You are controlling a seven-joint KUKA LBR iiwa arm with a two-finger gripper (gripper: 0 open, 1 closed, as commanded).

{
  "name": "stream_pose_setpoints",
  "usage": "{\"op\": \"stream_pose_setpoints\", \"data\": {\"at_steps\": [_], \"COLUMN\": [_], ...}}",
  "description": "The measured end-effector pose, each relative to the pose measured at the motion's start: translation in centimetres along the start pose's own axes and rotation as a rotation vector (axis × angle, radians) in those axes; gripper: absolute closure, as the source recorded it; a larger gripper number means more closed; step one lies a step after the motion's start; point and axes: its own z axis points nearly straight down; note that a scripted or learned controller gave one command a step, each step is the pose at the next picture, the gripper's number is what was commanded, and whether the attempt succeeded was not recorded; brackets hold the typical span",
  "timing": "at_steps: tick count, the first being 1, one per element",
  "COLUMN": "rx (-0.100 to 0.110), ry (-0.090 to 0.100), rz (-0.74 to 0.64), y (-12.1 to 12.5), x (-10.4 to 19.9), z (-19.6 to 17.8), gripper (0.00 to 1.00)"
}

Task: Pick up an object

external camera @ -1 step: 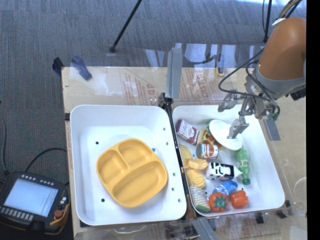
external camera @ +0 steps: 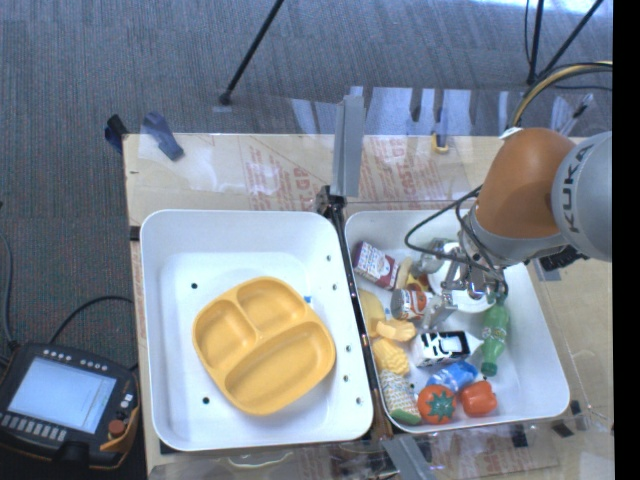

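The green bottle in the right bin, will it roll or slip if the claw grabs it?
The green bottle lies on its side, so its round body would probably roll if nudged. It looks like smooth, light plastic, so it may slip. The orange pepper lying close by could get bumped.

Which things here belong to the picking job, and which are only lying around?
For the job: gripper; right bin with the toy items, such as green bottle, tomato, orange pepper, corn cob, red box.

Lying around: yellow divided plate in the left bin; teach pendant; tripod legs.
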Motion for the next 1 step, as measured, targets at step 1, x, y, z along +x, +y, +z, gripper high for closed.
{"op": "stream_pose_setpoints", "data": {"at_steps": [1], "rx": [-0.001], "ry": [0.003], "rz": [0.017], "y": [5.12], "x": [1.67], "z": [0.17], "gripper": [0.00]}}
